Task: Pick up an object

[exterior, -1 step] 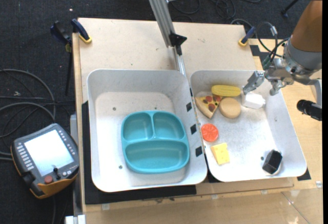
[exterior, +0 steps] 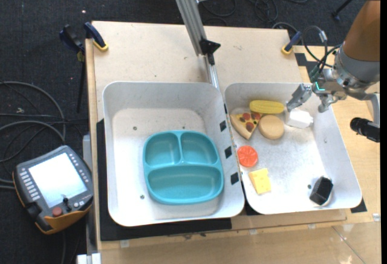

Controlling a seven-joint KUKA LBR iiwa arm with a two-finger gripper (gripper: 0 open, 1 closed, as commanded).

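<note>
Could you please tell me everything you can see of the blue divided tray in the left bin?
The blue divided tray is a rounded rectangle that looks like smooth plastic. It has three compartments, two smaller ones at the far side and one wide one at the near side, with nothing in them. It lies flat and upright on the floor of the left bin, toward its right wall.

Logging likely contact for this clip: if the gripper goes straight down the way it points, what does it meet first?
Probably the white block just below the gripper; depth is unclear from this slanted view.
</note>
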